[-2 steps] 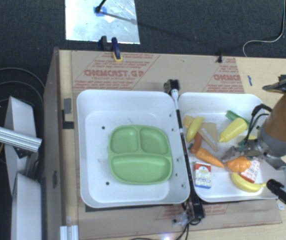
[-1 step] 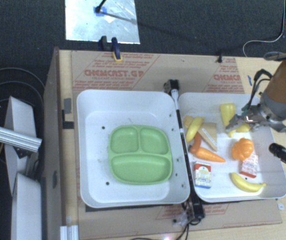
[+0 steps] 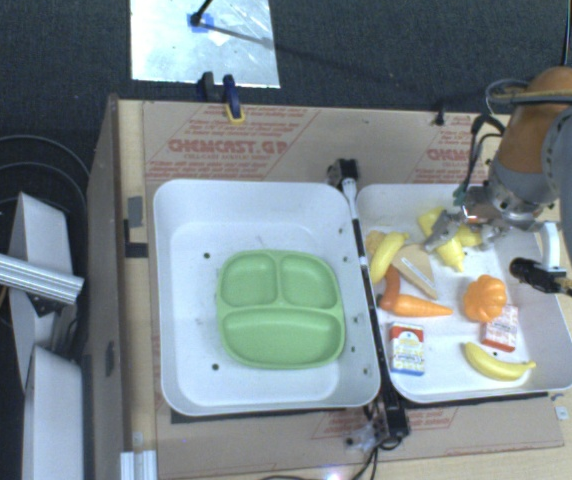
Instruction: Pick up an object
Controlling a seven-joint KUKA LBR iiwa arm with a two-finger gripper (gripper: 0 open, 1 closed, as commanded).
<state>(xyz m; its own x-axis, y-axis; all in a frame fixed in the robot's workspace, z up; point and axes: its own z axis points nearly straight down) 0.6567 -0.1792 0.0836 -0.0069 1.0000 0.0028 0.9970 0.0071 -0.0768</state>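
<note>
We observe two shallow white bins side by side on the bench. The left bin (image 3: pixel 181 268) holds a green divided plate (image 3: pixel 281 306), lying flat near the bin's centre. The right bin (image 3: pixel 556 353) holds the candidate objects for the pick.

In the right bin we record the following. A yellow banana-like piece (image 3: pixel 385 255) lies at the left side, close to the divider between the bins. Just beside it is a pale wedge (image 3: pixel 418 271), and below these an orange carrot (image 3: pixel 413 306) lies roughly crosswise. A small red-and-white carton (image 3: pixel 407 349) sits near the front left corner. A round orange fruit (image 3: pixel 485 298) sits right of centre, with a small red-and-white packet (image 3: pixel 502 330) touching or just beside its lower edge. A yellow banana (image 3: pixel 497 363) lies along the front of the bin. Small yellow pieces (image 3: pixel 450 252) lie in the rear part of the bin.

The arm (image 3: pixel 556 138) enters from the right, its orange band above the wrist. The gripper (image 3: pixel 463 220) is low over the rear of the right bin, directly at the small yellow pieces. At this resolution we cannot tell how the tool is set, nor whether any object is within it. A black fitting (image 3: pixel 532 272) projects over the bin's right side.
</note>
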